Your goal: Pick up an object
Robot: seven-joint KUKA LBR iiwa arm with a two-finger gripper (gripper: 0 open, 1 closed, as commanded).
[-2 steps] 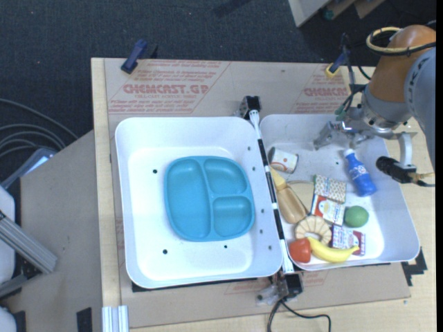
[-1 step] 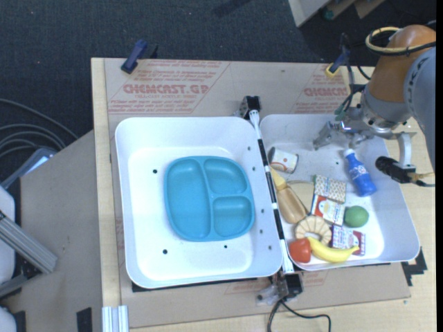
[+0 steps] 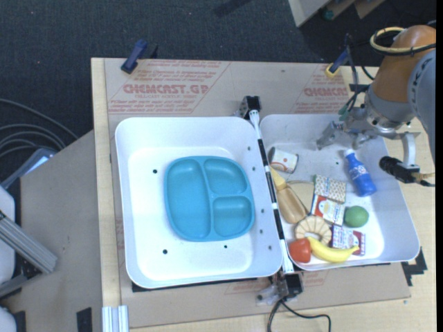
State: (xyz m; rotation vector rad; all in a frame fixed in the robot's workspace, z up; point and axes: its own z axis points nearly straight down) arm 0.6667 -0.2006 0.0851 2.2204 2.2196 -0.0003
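Arm: grey with an orange band, reaching in from the right; its gripper hangs over the far part of the right bin.
Fingers: spread apart, nothing between them.
Left bin: a blue divided plate lies in the middle of the left bin.
Objects to pick: all in the right bin. A blue bottle lies on its side just near of the gripper. A small white cup sits by the left wall. A green ball, a banana, a red tomato and two printed packets crowd the near half.
Handling (a judgement): these look like light toy foods. The bottle seems stiff and smooth, and round enough to roll; grasping across its middle would suit. It lies apart from the clutter, so it is the easiest target.
Writing: the brown board under the bins reads "CHEMCAST GP" in red. Packet print is too small to read.
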